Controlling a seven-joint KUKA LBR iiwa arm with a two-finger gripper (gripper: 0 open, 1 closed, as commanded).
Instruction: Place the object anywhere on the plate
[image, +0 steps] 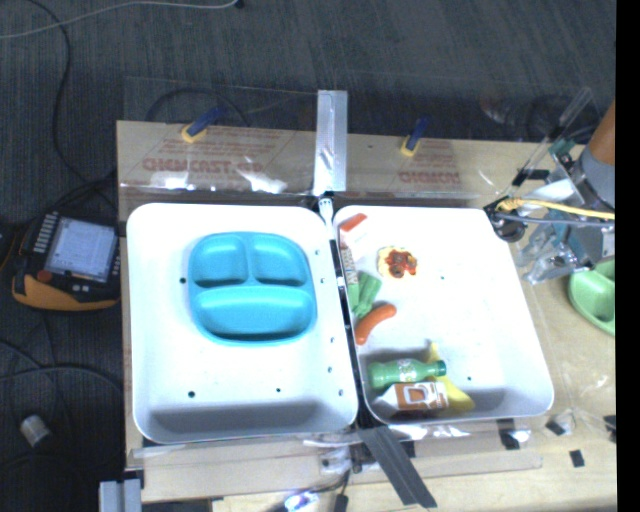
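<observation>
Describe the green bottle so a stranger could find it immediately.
Look in the right-hand shallow white bin, along its near edge. The green plastic bottle lies on its side there, just above a brown-labelled packet. Unlike the orange sausage-shaped toy further up, it is green with a white label.

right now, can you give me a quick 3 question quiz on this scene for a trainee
1. True or false: the blue plate sits in the left bin.
2. Which lies nearest the right bin's front wall? A) green bottle B) orange sausage C) small pizza
3. Fill in: the plate has ___ compartments.

Key: 1 true. 2 A. 3 three.
</observation>
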